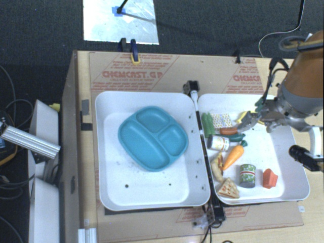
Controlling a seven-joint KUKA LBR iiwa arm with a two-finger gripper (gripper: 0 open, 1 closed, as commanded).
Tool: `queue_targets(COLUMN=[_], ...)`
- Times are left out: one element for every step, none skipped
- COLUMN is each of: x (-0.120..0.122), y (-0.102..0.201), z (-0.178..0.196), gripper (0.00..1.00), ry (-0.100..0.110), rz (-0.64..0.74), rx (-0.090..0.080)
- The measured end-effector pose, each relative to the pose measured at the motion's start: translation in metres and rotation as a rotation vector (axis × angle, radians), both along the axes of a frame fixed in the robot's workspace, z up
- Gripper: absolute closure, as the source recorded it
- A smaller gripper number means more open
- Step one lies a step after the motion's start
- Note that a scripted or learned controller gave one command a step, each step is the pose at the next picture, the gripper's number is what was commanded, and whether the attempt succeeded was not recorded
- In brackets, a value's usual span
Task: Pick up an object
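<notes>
Showing: blue plate (153, 137); white bins (116, 196); orange carrot (233, 157); green can (247, 175); red block (270, 178); green pepper (207, 124); checkered pad (222, 120).

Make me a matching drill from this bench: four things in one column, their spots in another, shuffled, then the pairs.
Things:
1. blue plate
2. carrot
3. can
4. sandwich wedge

Places:
A. right bin's near edge, beside the divider
B. middle of the left bin
C. right bin, just left of the red block
D. centre of the right bin, lying slantwise

Pairs: 1-B, 2-D, 3-C, 4-A
</notes>
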State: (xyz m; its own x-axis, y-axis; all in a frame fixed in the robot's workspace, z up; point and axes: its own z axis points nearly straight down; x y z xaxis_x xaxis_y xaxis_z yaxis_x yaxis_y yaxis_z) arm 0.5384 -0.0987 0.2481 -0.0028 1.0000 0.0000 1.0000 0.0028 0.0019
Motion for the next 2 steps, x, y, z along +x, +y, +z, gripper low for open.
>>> queue_targets(x=[0.003, -0.024], y=[-0.018, 0.003], z=[-0.138, -0.164], gripper=[0.0, 0.0], ry=[0.004, 0.002], rz=[-0.002, -0.002], rx=[0.001, 0.0])
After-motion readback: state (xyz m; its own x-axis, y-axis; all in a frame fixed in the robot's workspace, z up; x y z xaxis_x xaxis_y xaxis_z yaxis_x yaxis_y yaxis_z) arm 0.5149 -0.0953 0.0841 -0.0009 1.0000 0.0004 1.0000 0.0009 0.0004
